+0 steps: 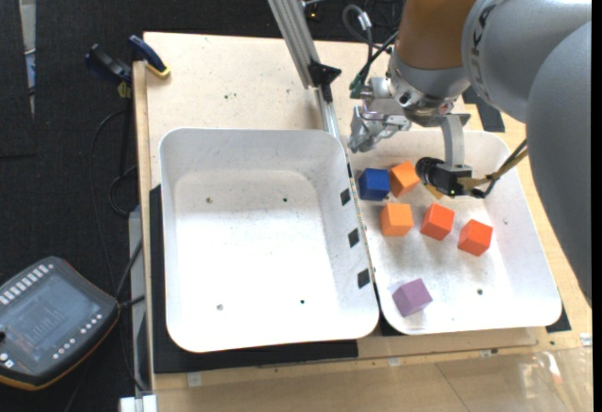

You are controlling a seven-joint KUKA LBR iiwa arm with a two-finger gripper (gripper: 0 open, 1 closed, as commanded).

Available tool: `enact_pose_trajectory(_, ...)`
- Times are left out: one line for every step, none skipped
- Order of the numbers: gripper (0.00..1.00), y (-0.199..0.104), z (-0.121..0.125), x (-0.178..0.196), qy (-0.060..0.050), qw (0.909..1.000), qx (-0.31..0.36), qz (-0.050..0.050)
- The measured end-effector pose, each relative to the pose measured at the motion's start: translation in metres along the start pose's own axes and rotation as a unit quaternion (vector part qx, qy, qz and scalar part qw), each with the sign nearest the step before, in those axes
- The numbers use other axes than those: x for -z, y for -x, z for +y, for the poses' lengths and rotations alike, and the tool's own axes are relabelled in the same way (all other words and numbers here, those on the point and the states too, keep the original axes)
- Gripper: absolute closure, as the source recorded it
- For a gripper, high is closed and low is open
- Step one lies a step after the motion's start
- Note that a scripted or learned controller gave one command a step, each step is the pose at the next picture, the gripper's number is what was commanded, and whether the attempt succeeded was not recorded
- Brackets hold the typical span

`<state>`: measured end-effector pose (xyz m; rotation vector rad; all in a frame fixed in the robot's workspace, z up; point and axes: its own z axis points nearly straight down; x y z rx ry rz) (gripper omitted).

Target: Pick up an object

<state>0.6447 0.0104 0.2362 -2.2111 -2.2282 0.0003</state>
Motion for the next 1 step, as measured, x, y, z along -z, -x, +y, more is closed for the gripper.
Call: enact_pose_trajectory(1.0,-0.0578,0.0096,-0.0014,0.002,1.0,0.0,0.0)
